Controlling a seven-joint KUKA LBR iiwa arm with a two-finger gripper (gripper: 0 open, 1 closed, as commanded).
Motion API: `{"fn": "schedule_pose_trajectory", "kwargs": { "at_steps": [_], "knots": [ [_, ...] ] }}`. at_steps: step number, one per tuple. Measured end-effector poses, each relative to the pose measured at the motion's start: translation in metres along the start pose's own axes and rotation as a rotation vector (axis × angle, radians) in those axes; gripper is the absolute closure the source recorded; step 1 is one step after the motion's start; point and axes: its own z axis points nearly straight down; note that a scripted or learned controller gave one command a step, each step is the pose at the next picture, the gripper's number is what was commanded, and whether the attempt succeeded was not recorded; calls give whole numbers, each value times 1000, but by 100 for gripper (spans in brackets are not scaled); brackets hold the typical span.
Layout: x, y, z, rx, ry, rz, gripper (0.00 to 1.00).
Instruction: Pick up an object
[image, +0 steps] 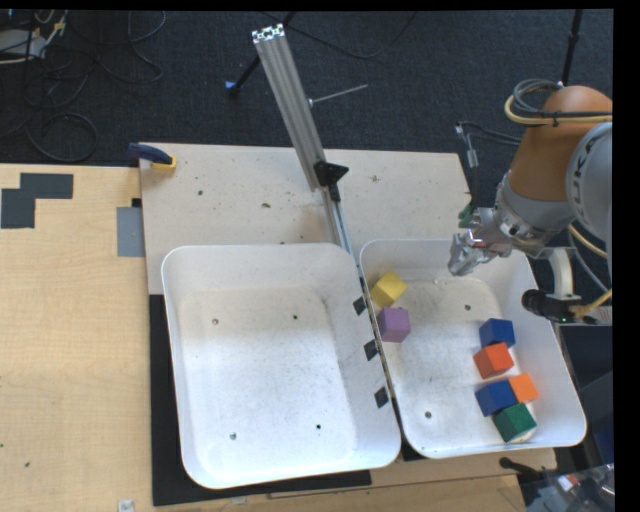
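Note:
The right bin holds several blocks. A yellow block and a purple block lie near its left wall. Along its right side sit a blue block, a red-orange block, an orange block, another blue block and a green block. My gripper hangs over the bin's back edge, above and right of the yellow block, with nothing seen in it. Its fingertips are too small to make out.
The left bin lies beside the right one, split by a divider with black clips. A slanted aluminium bar rises behind the bins. A blue-yellow clamp sits at the bench's back left corner.

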Motion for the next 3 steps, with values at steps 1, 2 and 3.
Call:
{"fn": "schedule_pose_trajectory", "kwargs": {
  "at_steps": [1, 2, 3],
  "knots": [
    [-2, -5, -62, 0, 0, 1, 100],
    [-3, -4, -114, 0, 0, -5, 100],
    [42, -22, -115, 8, 3, -7, 100]
  ]
}}
